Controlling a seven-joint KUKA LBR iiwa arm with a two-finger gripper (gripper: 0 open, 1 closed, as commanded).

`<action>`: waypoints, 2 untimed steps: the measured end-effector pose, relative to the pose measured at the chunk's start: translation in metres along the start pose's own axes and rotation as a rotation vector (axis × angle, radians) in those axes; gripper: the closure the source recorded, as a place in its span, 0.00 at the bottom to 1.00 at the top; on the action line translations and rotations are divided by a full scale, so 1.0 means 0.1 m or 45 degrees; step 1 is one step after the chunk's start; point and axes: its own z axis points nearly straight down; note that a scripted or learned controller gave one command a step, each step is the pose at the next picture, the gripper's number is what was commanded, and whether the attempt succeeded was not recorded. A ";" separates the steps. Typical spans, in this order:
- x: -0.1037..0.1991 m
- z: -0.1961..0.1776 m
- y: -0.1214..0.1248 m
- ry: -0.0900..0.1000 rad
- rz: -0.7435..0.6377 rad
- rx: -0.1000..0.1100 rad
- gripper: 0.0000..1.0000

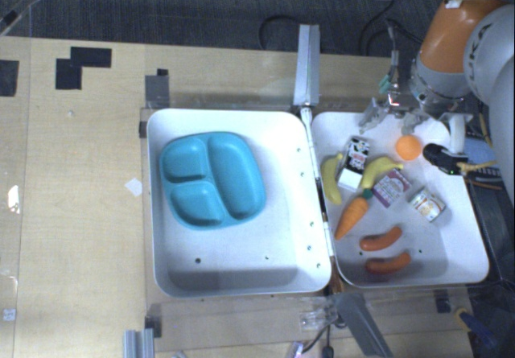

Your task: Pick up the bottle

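Observation:
A small pale bottle (426, 205) with a brownish label lies on its side near the right wall of the right bin (475, 268). My gripper (394, 113) hangs over that bin's far edge, above and to the left of the bottle and well apart from it. Its fingers look spread, with nothing between them. An orange ball (409, 147) lies just below the gripper, between it and the bottle.
The right bin also holds a black-and-white carton (356, 158), two bananas (331, 178), a purple box (391, 187), a carrot (352, 216) and two sausages (380, 240). A blue divided plate (212, 178) sits in the left bin (241, 276).

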 end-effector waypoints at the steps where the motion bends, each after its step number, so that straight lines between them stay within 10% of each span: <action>1: 0.31 -0.12 -1.42 0.002 0.308 0.007 0.00; 2: -0.07 -1.15 -0.96 0.000 0.277 0.003 0.00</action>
